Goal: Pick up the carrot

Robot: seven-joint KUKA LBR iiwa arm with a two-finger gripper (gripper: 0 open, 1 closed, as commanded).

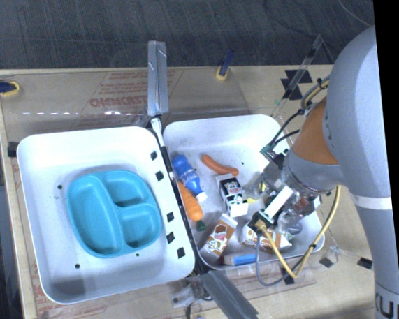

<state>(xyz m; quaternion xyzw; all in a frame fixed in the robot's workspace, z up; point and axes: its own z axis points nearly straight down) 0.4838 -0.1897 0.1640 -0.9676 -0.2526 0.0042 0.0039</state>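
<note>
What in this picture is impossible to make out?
- Camera view: the right side of the right bin is covered by the arm, so anything lying there is hidden.
- The carrot: its upper end seems overlapped by the blue bottle.
- The snack packets: print too small to read.
- The small black-and-white box: label too small to read.
</note>
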